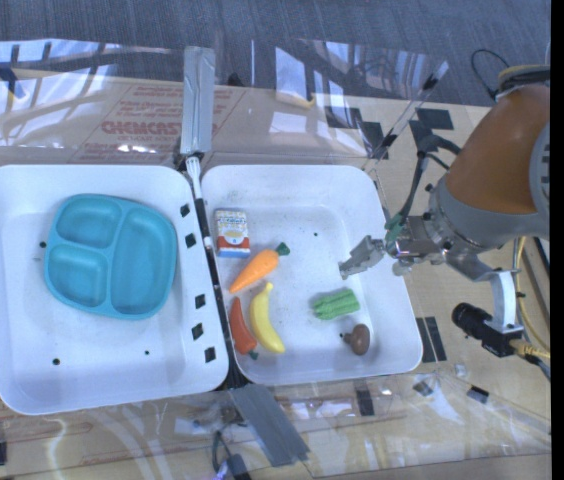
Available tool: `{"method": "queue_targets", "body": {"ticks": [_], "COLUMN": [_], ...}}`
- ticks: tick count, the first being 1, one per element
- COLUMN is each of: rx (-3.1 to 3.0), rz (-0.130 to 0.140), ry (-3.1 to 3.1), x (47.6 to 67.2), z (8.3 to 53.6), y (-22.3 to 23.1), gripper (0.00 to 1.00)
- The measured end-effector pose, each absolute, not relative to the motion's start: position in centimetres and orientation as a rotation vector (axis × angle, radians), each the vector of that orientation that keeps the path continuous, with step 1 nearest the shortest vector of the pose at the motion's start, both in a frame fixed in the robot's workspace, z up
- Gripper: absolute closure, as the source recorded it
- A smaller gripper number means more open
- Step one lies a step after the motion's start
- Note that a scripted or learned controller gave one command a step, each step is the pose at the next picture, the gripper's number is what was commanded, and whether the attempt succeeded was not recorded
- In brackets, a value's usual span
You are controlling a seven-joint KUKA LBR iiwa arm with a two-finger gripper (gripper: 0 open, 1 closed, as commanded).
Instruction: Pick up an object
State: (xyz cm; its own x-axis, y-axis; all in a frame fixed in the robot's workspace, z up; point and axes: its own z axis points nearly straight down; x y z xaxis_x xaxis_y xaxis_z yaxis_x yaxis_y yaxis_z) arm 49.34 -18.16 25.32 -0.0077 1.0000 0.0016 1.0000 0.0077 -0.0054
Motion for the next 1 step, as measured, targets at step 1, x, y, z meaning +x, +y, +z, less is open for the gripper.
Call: {"method": "queue_targets", "body": {"ticks": [1], "rx": [-2.007], "rz": [0.006], "ry": [-2.408], "x": [52.0], "z": [13.47], "y": [-13.4], "gripper": [0.0]}}
